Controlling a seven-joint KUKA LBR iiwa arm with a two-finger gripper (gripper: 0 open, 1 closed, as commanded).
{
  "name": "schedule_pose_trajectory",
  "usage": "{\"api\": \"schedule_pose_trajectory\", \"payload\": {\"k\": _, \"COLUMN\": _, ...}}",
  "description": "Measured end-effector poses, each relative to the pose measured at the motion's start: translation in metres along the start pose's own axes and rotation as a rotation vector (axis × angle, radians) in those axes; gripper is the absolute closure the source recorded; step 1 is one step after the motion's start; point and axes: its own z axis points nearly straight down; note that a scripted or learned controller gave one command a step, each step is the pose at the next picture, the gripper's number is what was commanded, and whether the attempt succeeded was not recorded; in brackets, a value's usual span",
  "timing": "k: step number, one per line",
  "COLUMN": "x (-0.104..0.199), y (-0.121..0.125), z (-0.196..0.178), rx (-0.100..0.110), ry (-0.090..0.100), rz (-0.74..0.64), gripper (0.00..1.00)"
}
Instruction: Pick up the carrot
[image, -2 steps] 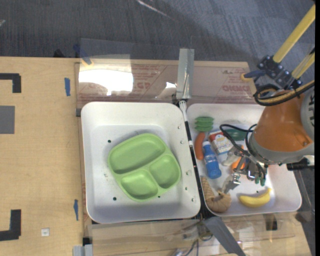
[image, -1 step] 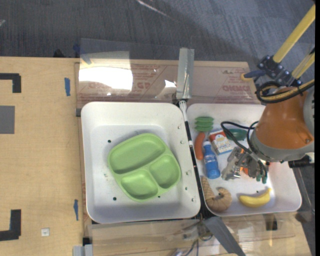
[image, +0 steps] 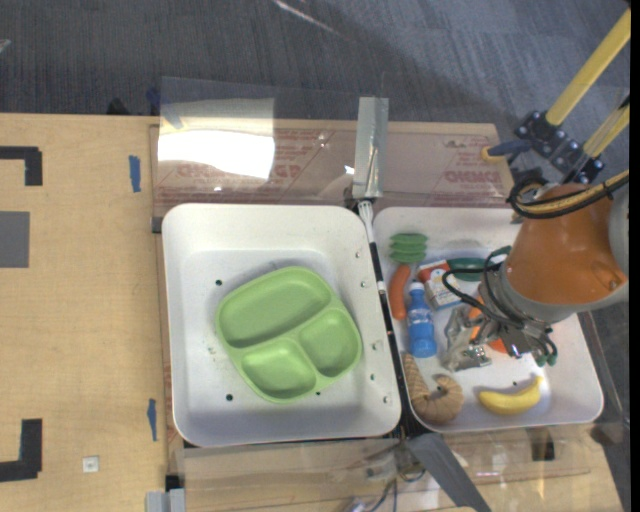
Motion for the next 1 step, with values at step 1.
{"api": "schedule_pose_trajectory", "payload": {"k": 1, "x": 0.0005, "y": -0.0016, "z": 0.0009, "rx": 0.003, "ry": -0.001, "rz": 0.003, "gripper": 0.0}}
